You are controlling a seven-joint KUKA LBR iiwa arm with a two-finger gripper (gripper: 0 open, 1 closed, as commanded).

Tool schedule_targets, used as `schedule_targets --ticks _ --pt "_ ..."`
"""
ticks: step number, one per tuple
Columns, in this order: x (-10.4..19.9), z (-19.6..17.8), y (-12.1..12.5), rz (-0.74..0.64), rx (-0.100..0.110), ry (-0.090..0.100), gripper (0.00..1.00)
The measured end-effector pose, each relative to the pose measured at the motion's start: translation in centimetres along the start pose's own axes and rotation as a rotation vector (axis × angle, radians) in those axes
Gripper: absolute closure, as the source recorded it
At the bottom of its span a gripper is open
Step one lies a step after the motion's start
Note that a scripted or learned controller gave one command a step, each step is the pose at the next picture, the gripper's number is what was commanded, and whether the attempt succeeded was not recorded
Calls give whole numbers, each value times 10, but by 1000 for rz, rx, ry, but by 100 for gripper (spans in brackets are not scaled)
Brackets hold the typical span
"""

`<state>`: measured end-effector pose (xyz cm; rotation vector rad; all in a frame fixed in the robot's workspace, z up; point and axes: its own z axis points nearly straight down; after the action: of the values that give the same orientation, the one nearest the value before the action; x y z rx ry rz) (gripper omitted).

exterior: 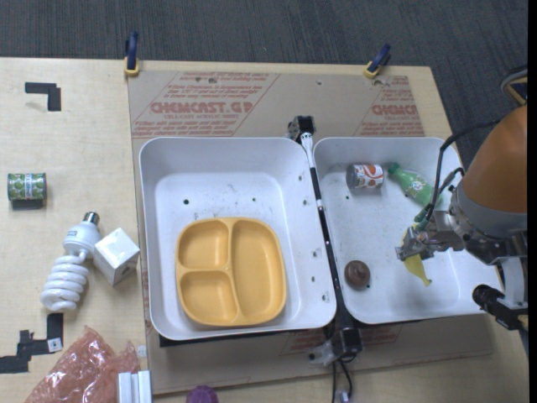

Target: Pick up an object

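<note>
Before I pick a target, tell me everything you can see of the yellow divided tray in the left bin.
The yellow divided tray looks like matte plastic, a rounded rectangle with three compartments: one long one on the camera view's right side and two smaller ones on its left, split by raised ridges. It lies flat, open side up, slightly rotated, on the floor of the left bin, toward the near wall. Nothing sits in it, and only the bin touches it.

1. Left bin point(159, 225): a yellow tray point(231, 271) with compartments lies toward its front edge.
2. Right bin point(377, 300): a can point(366, 175) and a green bottle point(409, 183) lie near the back edge; a brown lump point(357, 274) sits near the front left corner.
3. The hand point(417, 246) hangs over the bin's right side, a yellow piece point(417, 269) just beneath it.
4. A bulb point(69, 263), a white cube point(117, 255) and a green can point(27, 188) lie at the counter's left edge.
</note>
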<state>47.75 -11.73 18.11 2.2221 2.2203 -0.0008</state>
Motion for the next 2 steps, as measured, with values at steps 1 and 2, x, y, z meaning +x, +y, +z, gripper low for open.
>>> schedule_targets --ticks 1,2 --pt "-1 1 0 0 1 0 100" --pt "25 -7 1 -3 -2 0 100"
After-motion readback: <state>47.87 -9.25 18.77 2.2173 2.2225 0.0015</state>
